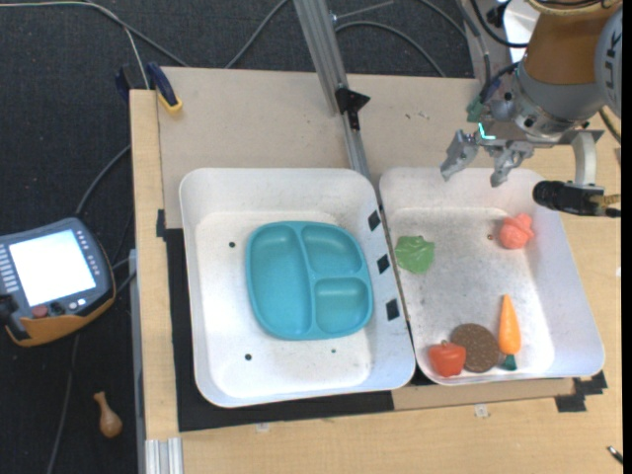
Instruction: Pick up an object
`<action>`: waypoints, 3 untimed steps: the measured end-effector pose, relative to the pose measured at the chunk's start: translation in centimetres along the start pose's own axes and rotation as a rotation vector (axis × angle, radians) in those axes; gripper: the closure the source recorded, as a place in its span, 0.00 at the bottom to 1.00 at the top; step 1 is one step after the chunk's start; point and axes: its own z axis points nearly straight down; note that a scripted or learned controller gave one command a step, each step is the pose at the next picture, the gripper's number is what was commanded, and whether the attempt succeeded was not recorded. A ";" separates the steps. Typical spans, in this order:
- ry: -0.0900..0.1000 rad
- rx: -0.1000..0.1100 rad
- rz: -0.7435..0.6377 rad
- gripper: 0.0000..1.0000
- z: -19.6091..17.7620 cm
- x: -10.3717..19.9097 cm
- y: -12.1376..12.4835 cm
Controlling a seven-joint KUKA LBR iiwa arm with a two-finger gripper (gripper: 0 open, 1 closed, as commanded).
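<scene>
Pink toy (514, 232) lies apart from carrot (509, 325), under open claw (480, 163).

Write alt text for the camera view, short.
A grey and orange robot arm holds its gripper, jaws open and holding nothing, above the far edge of the right bin, which contains a pink toy, green toy, carrot, brown disc and red toy. The left bin holds a teal divided plate.
</scene>
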 end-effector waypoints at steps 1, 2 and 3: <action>0.000 -0.001 0.000 0.00 -0.1 0.0 0.0; 0.000 0.005 0.002 0.00 5.1 -1.0 0.1; 0.001 0.006 0.001 0.00 11.4 -1.3 0.2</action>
